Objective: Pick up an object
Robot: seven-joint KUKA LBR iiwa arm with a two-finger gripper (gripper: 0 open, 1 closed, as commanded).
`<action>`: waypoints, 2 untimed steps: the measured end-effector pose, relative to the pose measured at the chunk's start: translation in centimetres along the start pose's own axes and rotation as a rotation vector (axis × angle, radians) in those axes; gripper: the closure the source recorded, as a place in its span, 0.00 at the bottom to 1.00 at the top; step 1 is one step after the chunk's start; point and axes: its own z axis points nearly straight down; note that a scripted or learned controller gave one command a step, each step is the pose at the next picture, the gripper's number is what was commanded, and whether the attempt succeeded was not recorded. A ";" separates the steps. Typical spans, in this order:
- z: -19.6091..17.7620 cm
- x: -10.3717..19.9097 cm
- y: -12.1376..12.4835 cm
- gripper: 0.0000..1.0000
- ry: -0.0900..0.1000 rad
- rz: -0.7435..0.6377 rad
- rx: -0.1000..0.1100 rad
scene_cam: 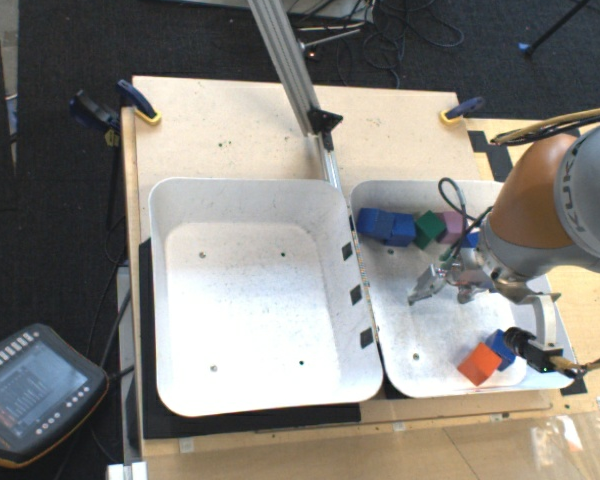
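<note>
hovering gripper (427,286) splayed, nothing held | right bin (400,363): 2 blue blocks (385,225), 1 green (430,228), 1 orange (479,363), perhaps 1 pink (453,224)

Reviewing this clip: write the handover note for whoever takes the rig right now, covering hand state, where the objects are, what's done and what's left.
Hand: over the right bin, fingers spread open, nothing between them.
Objects, all in the right bin: blue block, green block and pink block clustered at the far side; orange block with a small blue block touching it at the near right corner.
Left bin: next to it on the bench.
Done: no object picked yet.
Left: choose a block, close on it, lift.
</note>
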 end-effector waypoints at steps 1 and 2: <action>-1.4 0.0 0.1 1.00 -0.001 0.000 -0.007; -7.7 -0.3 0.4 1.00 -0.003 -0.003 -0.012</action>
